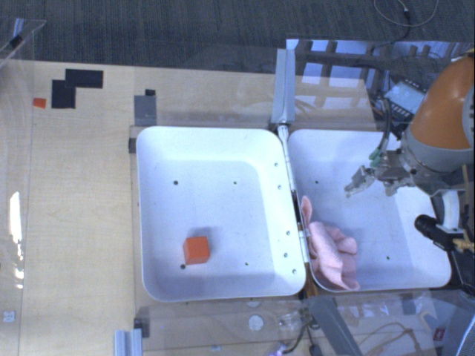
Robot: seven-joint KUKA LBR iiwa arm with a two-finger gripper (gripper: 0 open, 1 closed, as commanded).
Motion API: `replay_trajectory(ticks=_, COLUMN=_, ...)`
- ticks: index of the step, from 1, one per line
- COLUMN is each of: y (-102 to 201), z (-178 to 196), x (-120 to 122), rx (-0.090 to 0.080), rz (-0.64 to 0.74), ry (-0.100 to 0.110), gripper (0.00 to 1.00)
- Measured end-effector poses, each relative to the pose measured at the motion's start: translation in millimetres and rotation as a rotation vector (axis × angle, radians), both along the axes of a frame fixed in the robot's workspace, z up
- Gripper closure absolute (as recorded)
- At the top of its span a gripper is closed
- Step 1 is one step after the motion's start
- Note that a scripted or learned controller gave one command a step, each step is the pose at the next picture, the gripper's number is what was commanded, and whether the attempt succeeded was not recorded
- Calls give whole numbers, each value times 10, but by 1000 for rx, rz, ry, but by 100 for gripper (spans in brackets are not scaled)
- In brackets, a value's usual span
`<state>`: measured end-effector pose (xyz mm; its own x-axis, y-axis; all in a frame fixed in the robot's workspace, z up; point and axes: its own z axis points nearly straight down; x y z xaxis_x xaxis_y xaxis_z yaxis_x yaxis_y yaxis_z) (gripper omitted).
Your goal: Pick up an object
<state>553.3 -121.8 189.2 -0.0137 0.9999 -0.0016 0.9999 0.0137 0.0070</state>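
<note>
Where the camera looked down on the bench (74, 221), the surface was pale wood-grain laminate, with black patches (73, 86) and a small orange marker (38, 103) near its far left corner, and dark carpet (185, 10) lay beyond its far edge. Two shallow white bins sat side by side, touching along a metal divider (282, 87). The left bin (215, 162) held an orange block (197, 250) near its front left, sitting roughly square with no marked long axis. The right bin (349, 154) held a pink cloth-like object (332, 254) against its front left wall, its long axis running from the bin's left wall toward the front edge. The gripper (375, 178) hung above the right bin's middle, apart from the pink object, holding nothing visible; whether its fingers were spread or closed could not be determined.
</note>
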Motion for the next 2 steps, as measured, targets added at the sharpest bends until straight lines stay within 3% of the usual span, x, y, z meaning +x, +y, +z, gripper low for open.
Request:
replay_trajectory(ticks=1, y=154, z=-948, x=-178, rx=1, rz=66, ry=2, gripper=0)
replay_trajectory(ticks=2, y=78, z=-983, x=-590, rx=-3, rz=92, ry=-15, gripper=0)
